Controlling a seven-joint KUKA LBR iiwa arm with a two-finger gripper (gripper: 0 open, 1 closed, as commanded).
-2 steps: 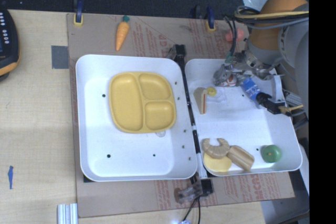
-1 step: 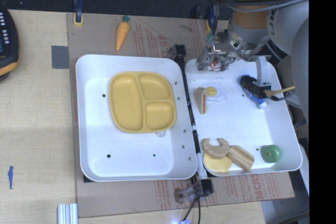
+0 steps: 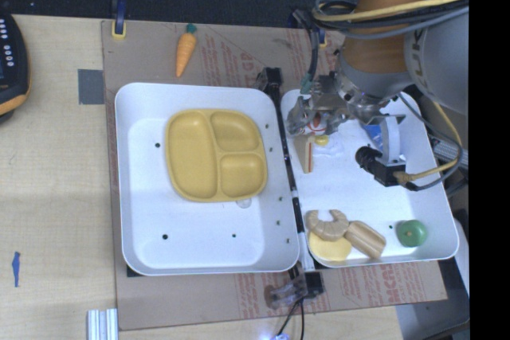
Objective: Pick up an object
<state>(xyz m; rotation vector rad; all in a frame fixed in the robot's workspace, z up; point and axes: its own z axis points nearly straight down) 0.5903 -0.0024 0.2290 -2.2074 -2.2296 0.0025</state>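
The grey arm [image 3: 414, 20] with its orange band reaches in from the right and bends down over the upper left part of the right white bin [image 3: 430, 195], where the jaws [image 3: 315, 117] hang just inside the bin's left wall. The metal hardware and wires around them crowd the spot, so whether the jaws stand wide or narrow cannot be told. Directly below the jaws lies a slim tan wedge-shaped piece [image 3: 306, 154], upright in the view and close along the bin's left wall; its upper end comes right up to the jaws, but contact cannot be made out. A small yellow item [image 3: 321, 141] sits just beside that wedge, also right under the jaws. Further down in the same bin, well apart from the jaws, a cluster rests at the lower left corner: a curved tan pastry-like piece [image 3: 328, 224], a brown roll-shaped piece [image 3: 365, 238] touching it, and a pale yellow disc [image 3: 328, 249] partly beneath them. A green round fruit [image 3: 411, 232] lies near the lower right corner. The left white bin [image 3: 143, 219] holds a yellow divided plate [image 3: 215, 154] with three compartments, set in its upper middle. On the counter [image 3: 48, 195] above the left bin, outside both bins, lies a toy carrot [image 3: 185, 50], tilted slightly.
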